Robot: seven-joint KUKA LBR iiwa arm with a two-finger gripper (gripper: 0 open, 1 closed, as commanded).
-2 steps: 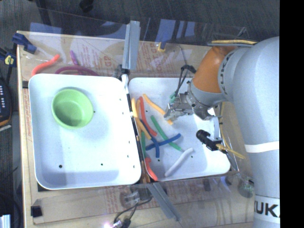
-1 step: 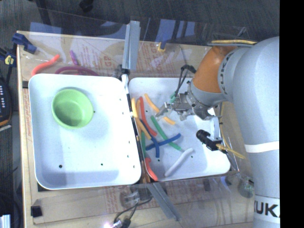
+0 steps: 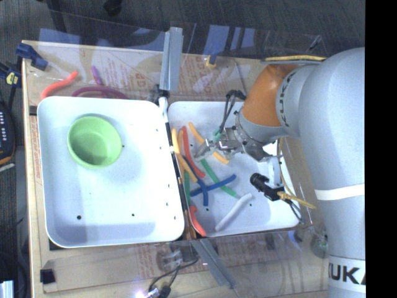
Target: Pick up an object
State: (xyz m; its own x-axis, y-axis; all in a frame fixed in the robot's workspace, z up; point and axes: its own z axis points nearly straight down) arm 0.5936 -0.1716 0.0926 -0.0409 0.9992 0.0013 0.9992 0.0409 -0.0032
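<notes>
A desk (image 3: 111, 64) carries loose items outside the bins: an orange curved piece (image 3: 59, 84) and a magenta loop (image 3: 99, 92) near the far-left corner. A blue clamp (image 3: 31, 54) grips the desk edge.

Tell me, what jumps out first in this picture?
The big grey arm with its orange band looms over the right bin, its end effector low among a heap of coloured sticks. In the left bin sits a bright green bowl.
</notes>
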